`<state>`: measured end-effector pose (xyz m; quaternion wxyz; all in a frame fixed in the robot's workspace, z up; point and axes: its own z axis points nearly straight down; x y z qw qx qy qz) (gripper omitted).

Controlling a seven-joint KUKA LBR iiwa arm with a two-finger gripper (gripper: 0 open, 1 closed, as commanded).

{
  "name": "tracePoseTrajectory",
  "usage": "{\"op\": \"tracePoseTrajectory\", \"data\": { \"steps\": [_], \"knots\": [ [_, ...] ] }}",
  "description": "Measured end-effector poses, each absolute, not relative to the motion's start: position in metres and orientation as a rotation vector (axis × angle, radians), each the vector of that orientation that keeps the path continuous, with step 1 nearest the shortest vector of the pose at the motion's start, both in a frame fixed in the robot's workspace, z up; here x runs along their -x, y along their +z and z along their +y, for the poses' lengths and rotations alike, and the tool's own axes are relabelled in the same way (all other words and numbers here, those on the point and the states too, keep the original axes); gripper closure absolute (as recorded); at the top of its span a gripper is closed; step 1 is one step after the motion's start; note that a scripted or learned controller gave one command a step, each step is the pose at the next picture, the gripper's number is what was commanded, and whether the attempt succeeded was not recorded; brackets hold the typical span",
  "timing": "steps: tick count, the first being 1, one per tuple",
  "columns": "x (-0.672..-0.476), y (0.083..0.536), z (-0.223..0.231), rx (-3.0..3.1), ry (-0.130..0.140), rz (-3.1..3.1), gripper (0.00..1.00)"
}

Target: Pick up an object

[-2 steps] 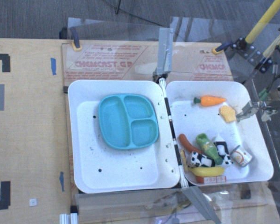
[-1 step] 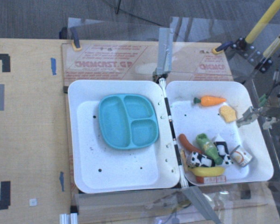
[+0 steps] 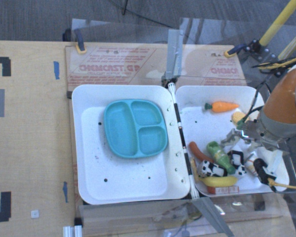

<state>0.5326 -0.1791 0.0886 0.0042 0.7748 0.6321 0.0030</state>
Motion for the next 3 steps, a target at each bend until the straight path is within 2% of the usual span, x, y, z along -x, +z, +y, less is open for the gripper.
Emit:
{"op": "tracePoseTrajectory", "data": {
  "steps": [1, 2, 3],
  "knots": [
    [-0.533, 0.100, -0.183, -2.426, 0.007, 1.972, 1.00],
    [-0.589, 0.191, -0.154, -2.666, -0.001, 1.660, 1.00],
    [-0.553, 0.223, -0.147, -2.634, -0.004, 1.717, 1.00]
  ]
}}
